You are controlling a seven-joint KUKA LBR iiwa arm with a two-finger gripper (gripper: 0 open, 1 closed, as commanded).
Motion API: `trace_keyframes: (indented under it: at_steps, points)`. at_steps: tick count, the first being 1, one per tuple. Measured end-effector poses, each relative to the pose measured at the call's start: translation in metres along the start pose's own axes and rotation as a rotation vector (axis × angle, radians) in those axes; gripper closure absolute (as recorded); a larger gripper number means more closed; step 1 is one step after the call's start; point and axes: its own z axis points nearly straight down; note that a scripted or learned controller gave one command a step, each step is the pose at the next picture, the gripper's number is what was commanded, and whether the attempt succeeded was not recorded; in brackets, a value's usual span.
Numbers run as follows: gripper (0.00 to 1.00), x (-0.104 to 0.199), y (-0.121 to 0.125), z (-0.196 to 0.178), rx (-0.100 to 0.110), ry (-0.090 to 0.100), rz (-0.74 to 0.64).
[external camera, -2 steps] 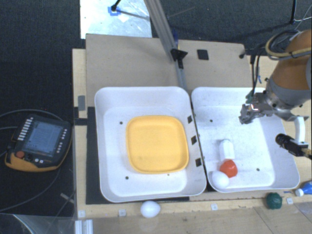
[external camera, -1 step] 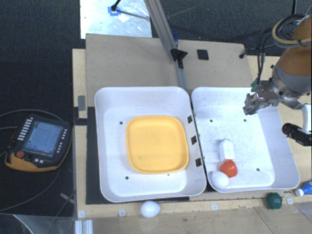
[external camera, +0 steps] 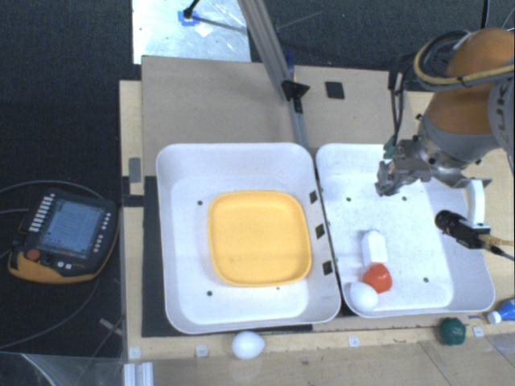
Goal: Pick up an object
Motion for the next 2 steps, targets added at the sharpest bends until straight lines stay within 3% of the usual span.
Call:
trace_keyframes:
  at_steps: [2]
  points:
    - [1.0,0.097,-0.015,0.003,-0.001,0.0,0.0]
